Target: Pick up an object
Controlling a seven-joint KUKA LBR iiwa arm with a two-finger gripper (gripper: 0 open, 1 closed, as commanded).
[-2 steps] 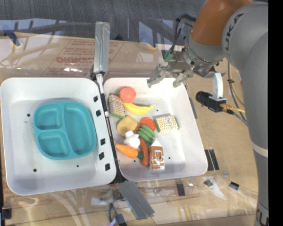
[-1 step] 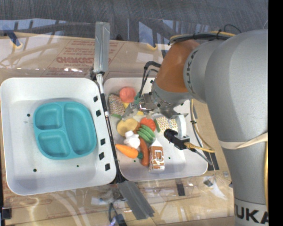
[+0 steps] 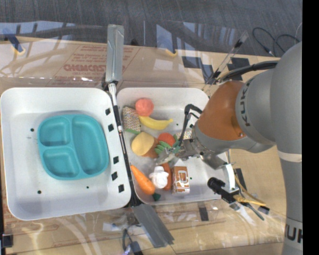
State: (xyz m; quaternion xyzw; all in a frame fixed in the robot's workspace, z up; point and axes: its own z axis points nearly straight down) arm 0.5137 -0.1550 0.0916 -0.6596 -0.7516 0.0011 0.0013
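- Where the arm (image 3: 266, 110) reaches in from the right, its orange band (image 3: 223, 113) hangs over the right bin (image 3: 202, 95), and the gripper (image 3: 176, 149) sits low among the toy food near the bin's middle.
- Whether the fingers are wide or closed cannot be told; the wrist and the clutter hide them.
- Just beside the gripper lie a red and green vegetable (image 3: 165, 141) and a yellow potato-like piece (image 3: 142, 143).
- Further back, a banana (image 3: 156, 122) lies next to a pink ball (image 3: 144, 106).
- Toward the front rim sit a carrot (image 3: 142, 180), a white piece (image 3: 159, 177) and a brown carton (image 3: 181, 179).
- Left bin (image 3: 16, 158) holds a teal divided plate (image 3: 73, 145), well apart from the gripper.
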